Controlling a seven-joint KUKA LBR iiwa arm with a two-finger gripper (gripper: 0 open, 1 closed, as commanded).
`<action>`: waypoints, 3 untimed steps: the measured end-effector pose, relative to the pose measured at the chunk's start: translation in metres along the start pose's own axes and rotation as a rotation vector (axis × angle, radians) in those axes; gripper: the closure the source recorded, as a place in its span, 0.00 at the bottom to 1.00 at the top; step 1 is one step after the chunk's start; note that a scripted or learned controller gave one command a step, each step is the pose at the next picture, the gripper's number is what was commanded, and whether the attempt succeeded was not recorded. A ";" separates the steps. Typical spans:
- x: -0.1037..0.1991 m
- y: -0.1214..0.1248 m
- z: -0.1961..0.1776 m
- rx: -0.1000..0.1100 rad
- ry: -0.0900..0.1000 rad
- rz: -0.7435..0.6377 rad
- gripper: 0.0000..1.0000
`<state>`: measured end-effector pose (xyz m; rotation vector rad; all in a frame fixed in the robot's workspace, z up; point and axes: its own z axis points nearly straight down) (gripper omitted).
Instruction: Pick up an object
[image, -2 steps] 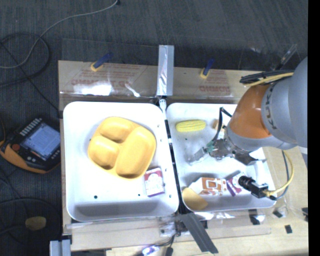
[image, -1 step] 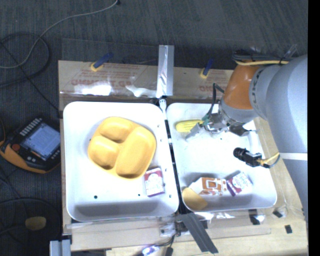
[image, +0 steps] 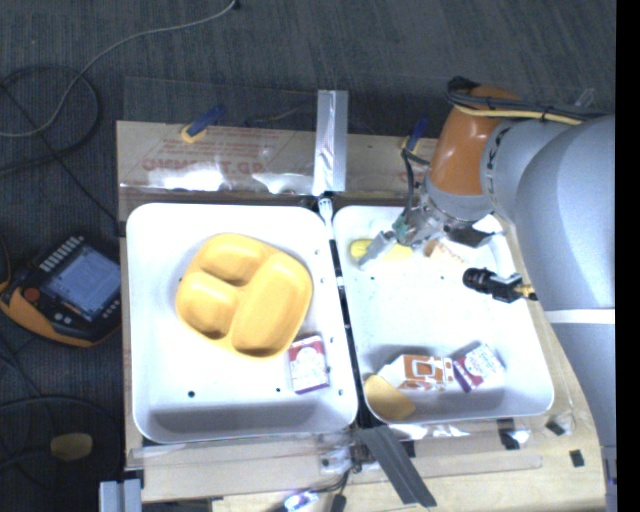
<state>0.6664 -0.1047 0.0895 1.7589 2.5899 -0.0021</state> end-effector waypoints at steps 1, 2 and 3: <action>0.000 -0.002 -0.008 0.008 -0.001 -0.003 1.00; 0.000 0.000 -0.009 0.004 -0.003 -0.003 0.00; 0.000 -0.002 -0.017 0.011 -0.003 -0.004 1.00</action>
